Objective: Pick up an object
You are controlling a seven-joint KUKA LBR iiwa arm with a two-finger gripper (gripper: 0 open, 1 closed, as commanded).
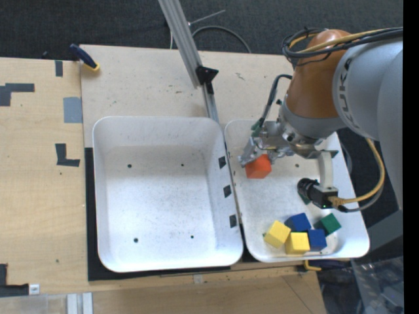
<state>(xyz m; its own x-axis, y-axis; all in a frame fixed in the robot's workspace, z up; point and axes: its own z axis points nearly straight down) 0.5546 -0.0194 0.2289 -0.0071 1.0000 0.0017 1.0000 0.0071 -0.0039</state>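
Observation:
An orange block (258,168) is in the upper left part of the right bin (347,241), near the divider. My gripper (257,157) reaches in from the right and is shut on this block, whose top edge is hidden between the grey fingers (248,155). Near the right bin's front edge lie two yellow blocks (277,233) (299,243), a blue block (301,223) and a green block (330,224), packed close together.
The left bin (108,175) stands beside the right one, with a raised rim between them. A slanted metal rod (186,38) crosses above the bins' far edge. A black cable fitting (309,190) hangs over the right bin.

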